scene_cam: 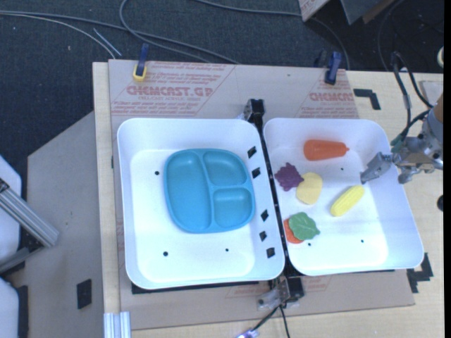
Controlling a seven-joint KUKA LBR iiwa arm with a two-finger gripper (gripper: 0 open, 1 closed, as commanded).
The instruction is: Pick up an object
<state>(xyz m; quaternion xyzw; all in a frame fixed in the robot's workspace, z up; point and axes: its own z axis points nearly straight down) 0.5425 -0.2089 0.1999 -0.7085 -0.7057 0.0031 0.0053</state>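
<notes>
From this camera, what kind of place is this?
Likely a robot lab pick-and-place bench: two white bins clamped onto a board, toy food such as a corn cob and a carrot, cables loose across the dark floor.

fixed overhead camera | slanted downward | both bins (pixel 134 189) in frame
</notes>
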